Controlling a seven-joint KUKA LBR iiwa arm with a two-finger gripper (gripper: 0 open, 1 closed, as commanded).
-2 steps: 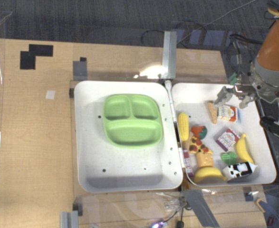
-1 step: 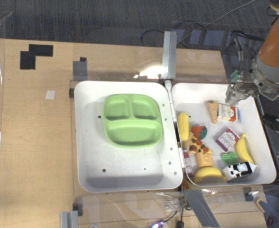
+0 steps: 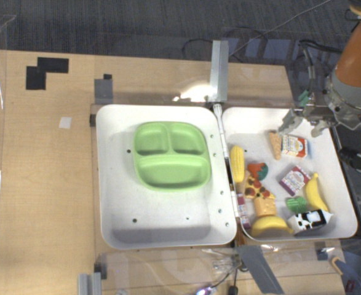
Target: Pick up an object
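My gripper hangs over the far part of the right bin, its two fingers spread apart with nothing between them. Just below it lie a red-and-white carton and a tan cone-shaped piece. Farther toward the front are a corn cob, a red-and-green vegetable, a pizza slice, a purple packet, a banana, a small green piece, a black-and-white carton and a yellow fruit.
The left bin holds a green divided plate. A metal post stands behind the seam between the bins. The arm's orange band rises at the right edge. The toys crowd the right bin's front half.
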